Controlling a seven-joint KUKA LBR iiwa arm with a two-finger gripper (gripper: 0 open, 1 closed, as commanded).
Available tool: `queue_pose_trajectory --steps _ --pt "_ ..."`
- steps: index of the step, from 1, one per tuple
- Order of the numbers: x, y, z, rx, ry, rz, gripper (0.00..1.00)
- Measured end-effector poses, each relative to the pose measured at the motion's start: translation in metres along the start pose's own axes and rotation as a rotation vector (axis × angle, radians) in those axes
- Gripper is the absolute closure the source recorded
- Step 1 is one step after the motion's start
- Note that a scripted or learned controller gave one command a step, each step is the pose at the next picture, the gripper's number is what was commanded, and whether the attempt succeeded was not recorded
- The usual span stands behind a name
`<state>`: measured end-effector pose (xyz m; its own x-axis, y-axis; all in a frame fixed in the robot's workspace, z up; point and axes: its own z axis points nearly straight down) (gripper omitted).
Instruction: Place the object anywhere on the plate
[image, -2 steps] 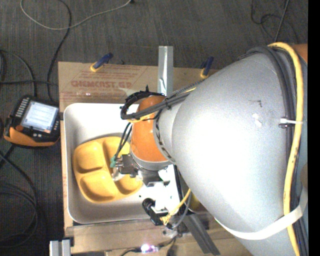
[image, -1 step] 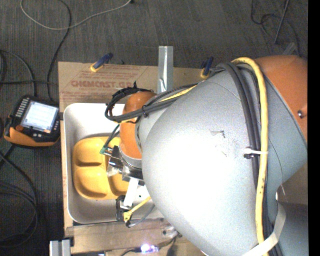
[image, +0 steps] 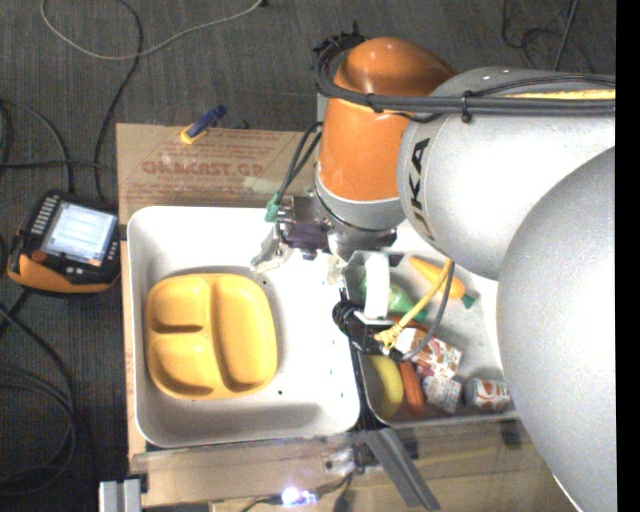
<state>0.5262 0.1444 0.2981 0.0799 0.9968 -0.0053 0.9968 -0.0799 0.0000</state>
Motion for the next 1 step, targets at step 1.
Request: queue_pose_trajectory --steps 1 --pt "-0.0008 0.0002 -0.008 0.002 -0.006 0.001 1.0"
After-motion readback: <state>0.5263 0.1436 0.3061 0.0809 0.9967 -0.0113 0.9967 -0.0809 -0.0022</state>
